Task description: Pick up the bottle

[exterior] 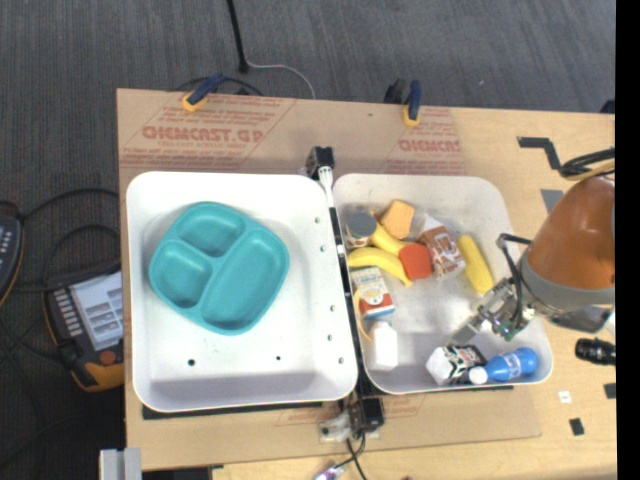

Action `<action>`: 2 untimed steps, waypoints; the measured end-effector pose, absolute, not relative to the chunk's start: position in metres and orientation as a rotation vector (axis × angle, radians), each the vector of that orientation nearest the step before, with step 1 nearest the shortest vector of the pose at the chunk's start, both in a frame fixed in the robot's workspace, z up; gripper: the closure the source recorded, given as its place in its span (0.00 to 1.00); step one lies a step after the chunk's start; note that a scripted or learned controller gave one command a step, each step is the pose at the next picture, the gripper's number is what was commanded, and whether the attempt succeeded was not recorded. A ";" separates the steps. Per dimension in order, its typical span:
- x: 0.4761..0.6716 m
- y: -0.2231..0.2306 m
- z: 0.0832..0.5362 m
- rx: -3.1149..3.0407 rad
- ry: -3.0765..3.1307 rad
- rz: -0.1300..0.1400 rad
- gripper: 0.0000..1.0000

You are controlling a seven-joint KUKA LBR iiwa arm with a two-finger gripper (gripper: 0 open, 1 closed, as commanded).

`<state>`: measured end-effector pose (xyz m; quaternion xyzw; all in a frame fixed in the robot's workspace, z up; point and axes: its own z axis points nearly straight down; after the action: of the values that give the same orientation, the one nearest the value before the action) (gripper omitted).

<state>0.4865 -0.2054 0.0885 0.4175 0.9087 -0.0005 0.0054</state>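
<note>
Left bin (pixel 160 368): white and shallow. It carries one teal divided plate (pixel 218 265) with three compartments, set toward the bin's far left.

Right bin (pixel 480 193): white and shallow, touching the left bin along the centre seam. Contents, left to right:
- A dark round-topped item (pixel 358 226) at the far left corner; too small to identify.
- A banana (pixel 372 261) lying flat just beside the seam.
- A small carton (pixel 372 294) with a red and white label, just below the banana.
- A small white container (pixel 385 348) near the bin's near left side.
- An orange block (pixel 398 218) at the far side, with a red block (pixel 415 261) below it.
- A brown packet (pixel 442 248) just right of the red block.
- A yellow cob-shaped piece (pixel 475 263), tilted, right of the packet.

My gripper (pixel 492 320) sits low over the right part of this bin, below my orange band (pixel 577 233). I cannot tell whether my fingers are spread or pressed together; they are small and cluttered in this view. Nothing is visibly between them.

Bottle (pixel 510 365): it lies on its side at the near right corner of the right bin, just below and slightly right of my fingers, near them but apart. Its body is blue with a white cap end pointing left. A white item with dark markings (pixel 452 361) lies touching or just beside the cap end.
</note>
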 end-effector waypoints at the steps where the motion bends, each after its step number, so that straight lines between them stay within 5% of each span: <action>1: 0.494 -0.222 0.090 0.804 3.001 0.005 0.00; 2: 0.502 -0.219 0.095 -0.072 3.077 -0.012 0.00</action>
<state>0.5024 -0.2194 0.0953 -0.0233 0.9992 -0.0038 0.0317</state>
